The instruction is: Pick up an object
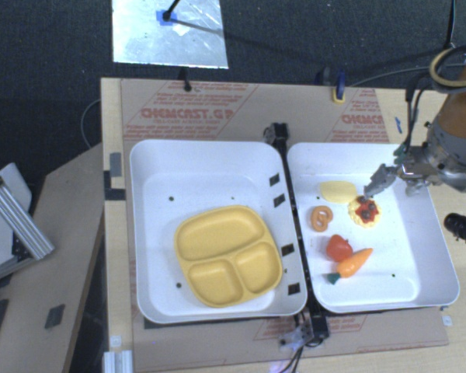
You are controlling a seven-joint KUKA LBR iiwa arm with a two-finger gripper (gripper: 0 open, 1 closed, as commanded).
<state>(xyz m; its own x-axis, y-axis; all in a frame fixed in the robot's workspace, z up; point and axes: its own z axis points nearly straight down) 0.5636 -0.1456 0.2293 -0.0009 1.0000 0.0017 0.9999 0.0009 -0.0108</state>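
The little pizza toy [366,212], round with red bits on top, is sitting in the right-hand bin [419,286], just under the gripper [374,183], and that looks like the one being lined up. The gripper is hanging at a slant right above it, the arm [450,142] reaching in behind; whether it is released or clenched, I cannot tell from here. Nothing is showing in its grasp. Just beside the tip, a pale yellow piece [338,190] is lying; a bit further off, a pretzel [321,218], then a tomato [339,248] and a carrot [352,263] touching each other. Well away, the other bin [163,177] is holding a yellow divided tray [228,254]. My guess: that pizza is light, stiff plastic, low and flat, so it will be awkward, likely sliding on the smooth floor. Pinching across its rim looks best.
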